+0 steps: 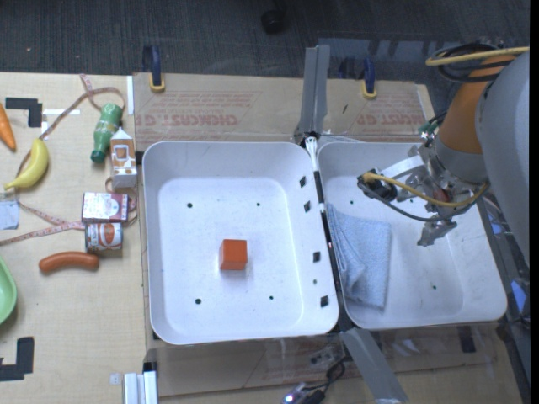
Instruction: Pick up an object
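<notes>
- Left shallow white plastic bin [168, 225]: it holds one thing, the small orange-red cube [234, 254], which sits flat on the floor just below the bin's middle, well apart from every wall.
- Right shallow white plastic bin [472, 293]: it holds the folded pale blue-grey cloth [362, 255], which lies against the wall nearest the other bin. My grey arm with the orange band [472, 124] reaches over this bin from the right.
- Folded cloth: I judge it soft and limp; it would sag and unfold if pinched at one edge. Its long axis runs from the far side toward the near side of the bin.
- My two-finger gripper [434, 230]: it hangs over the right bin, beside the cloth and apart from it, with yellow cable looped around the wrist. I cannot tell how my jaws stand; nothing is visibly held.
- Orange-red cube: I judge it light, stiff and blocky, probably not fragile. Its sides look nearly equal, so it has no clear long axis; its faces sit roughly square to the bin walls. I would close on two opposite side faces, from straight above.
</notes>
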Robot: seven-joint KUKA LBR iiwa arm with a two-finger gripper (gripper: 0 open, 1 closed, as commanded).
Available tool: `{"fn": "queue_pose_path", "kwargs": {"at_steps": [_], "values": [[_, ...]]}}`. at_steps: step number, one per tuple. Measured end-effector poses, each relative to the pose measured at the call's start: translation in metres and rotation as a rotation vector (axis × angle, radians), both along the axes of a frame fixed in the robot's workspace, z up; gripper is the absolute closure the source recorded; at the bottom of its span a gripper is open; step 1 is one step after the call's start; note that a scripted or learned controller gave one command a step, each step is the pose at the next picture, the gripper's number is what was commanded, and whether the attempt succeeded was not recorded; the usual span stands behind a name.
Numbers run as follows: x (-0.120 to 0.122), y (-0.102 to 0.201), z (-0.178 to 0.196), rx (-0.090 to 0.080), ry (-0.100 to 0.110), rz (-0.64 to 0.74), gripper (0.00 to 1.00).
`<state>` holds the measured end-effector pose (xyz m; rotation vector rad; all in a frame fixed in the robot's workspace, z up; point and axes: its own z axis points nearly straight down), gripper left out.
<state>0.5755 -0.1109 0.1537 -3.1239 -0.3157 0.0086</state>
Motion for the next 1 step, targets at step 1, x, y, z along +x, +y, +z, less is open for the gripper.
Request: {"fn": "queue_pose_path", "kwargs": {"at_steps": [1], "values": [[0.0619,-0.0788,-0.0199,-0.001,-0.002,0.043,0.00]]}}
